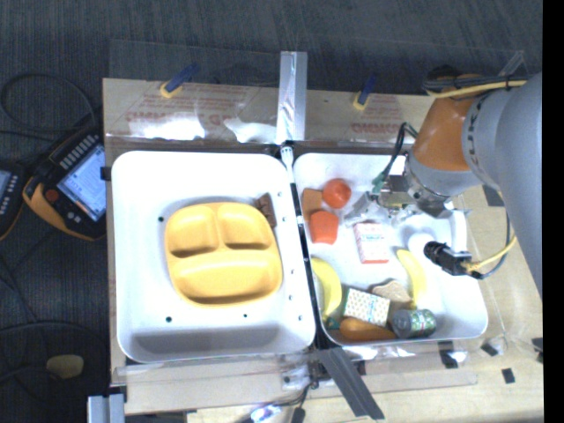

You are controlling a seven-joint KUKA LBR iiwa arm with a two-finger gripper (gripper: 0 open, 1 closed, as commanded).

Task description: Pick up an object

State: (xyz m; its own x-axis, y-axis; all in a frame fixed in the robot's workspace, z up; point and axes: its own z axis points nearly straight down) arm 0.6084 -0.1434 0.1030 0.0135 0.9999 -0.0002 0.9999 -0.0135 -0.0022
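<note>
My gripper [374, 203] hangs low in the upper middle of the right bin [467, 311]. It is just right of an orange-red ball [336, 192] and just above a small white box with red print [372, 242]. An orange cup [323, 227] and a brownish-orange piece [310, 201] lie to its left. Toward the near wall lie a banana [328, 286], a second banana [412, 274], a checkered packet [366, 307], a carrot [363, 330] and a dark greenish object [412, 322]. Nothing shows in the gripper's grasp.
The left bin [141, 324] holds a yellow divided plate [223, 251] and a small brown item [264, 205] near its right wall. A black cable end [441, 255] trails from the wrist over the right bin. A handheld pendant [75, 183] lies left of the bench.
</note>
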